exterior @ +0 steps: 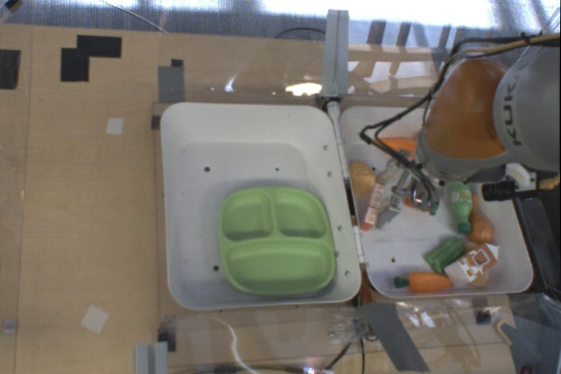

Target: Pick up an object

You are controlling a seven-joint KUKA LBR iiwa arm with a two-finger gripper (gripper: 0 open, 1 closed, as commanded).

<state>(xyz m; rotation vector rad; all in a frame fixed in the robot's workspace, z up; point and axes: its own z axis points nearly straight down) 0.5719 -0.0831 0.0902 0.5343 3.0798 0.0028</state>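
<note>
A red-and-white packet lies by the right bin's left wall, beside the jaws; their state I cannot tell.

Matt green plastic plate

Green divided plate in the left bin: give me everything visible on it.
The green divided plate is light green, looks like matte plastic, and is a rounded rectangle with three compartments: two smaller ones along its far side and one wide one on the near side, split by raised ridges. All three compartments look bare. It lies flat and right side up on the floor of the left bin, toward the near right corner, turned slightly off the bin's edges. Nothing else touches it; the gripper is over the right bin.
</note>
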